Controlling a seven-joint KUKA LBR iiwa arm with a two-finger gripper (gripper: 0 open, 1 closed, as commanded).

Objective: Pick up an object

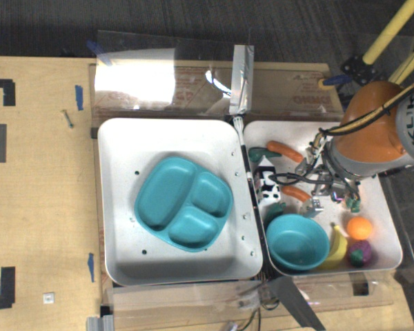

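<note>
My gripper (319,197) hangs low over the middle of the right bin (392,248), under the orange wrist band. Just left of it lies a small orange carrot (294,193). A second carrot (285,150) lies nearer the bin's back wall. A teal bowl (297,241) sits at the front, directly below the gripper in the view. To the right of the bowl are a yellow banana (338,245), an orange ball-like fruit (359,227) and a purple and green piece (359,255). A black-and-white toy (268,183) rests by the bin's left wall. Nothing shows between the gripper's tips.
The left bin (117,140) holds a teal divided plate (184,202), tilted toward its middle. A clear plastic panel (241,78) stands behind the bins. Cables trail from the wrist over the right bin's back half.
</note>
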